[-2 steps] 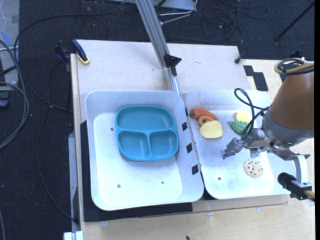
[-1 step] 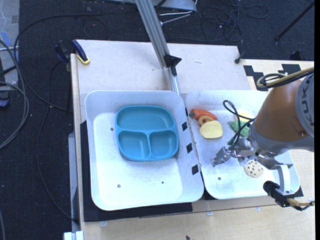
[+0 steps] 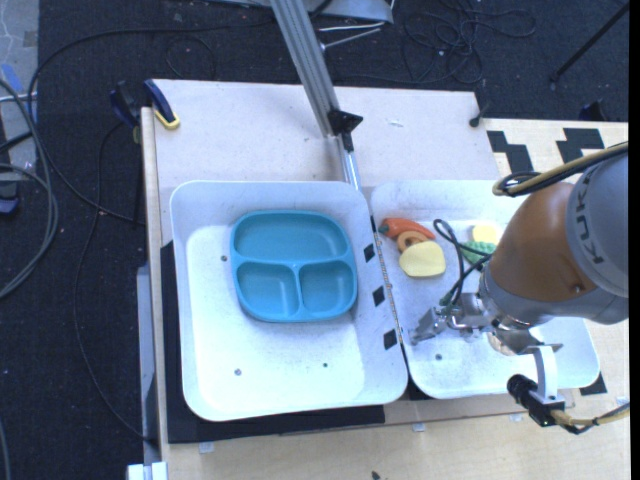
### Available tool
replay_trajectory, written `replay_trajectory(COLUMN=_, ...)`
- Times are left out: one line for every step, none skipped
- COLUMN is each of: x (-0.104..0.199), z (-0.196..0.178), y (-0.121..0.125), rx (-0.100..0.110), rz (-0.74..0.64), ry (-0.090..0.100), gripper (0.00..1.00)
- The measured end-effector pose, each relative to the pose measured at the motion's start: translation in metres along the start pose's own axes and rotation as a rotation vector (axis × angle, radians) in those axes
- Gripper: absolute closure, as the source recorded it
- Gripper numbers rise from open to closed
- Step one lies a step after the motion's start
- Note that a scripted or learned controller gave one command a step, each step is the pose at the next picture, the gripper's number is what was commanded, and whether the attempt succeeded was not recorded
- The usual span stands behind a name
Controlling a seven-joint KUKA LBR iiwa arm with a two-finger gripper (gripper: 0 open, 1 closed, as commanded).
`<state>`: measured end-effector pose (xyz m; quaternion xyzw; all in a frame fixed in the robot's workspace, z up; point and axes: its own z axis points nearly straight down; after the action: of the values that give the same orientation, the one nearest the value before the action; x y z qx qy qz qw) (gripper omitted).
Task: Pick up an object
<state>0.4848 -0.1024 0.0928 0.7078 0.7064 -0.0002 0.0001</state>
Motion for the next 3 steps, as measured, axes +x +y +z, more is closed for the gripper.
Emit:
replay_trajectory(x=-0.001, z=-0.013, y=0.001, rx=-0.004, rz=0.002, ry=-0.001, gripper=1.00)
replay_trajectory(x=-0.009, z=-0.072, y=0.000, rx=-0.004, rz=-0.001, ry=-0.001, gripper=1.00)
replay_trajectory(x=-0.006, z=-0.131, y=0.008, rx=-0.004, rz=-0.005, ry=-0.001, gripper=1.00)
